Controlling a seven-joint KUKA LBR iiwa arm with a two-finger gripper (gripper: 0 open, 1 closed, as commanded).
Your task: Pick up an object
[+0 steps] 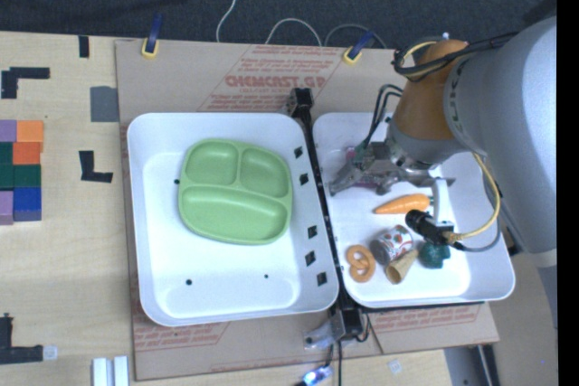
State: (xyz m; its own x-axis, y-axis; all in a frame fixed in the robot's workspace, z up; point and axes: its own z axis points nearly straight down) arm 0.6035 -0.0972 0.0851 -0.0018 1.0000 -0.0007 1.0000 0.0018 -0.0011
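Observation:
My gripper (344, 173) hangs low over the left part of the right bin (488, 285), close to the divider between the bins. Its fingers stand open with nothing between them. A small purple thing (374, 183) lies just behind the fingers, partly hidden by the wrist. An orange carrot (399, 204) lies right of the gripper. Toward the front of this bin are a brown pretzel (360, 263), a small patterned cup (395, 241), a tan cone (403, 266) and a teal thing (436, 256).
The left bin (154, 285) holds a green divided plate (236, 191). Black clips (312, 230) run along the wall between the bins. Coloured blocks (22, 172) sit on the bench at the far left.

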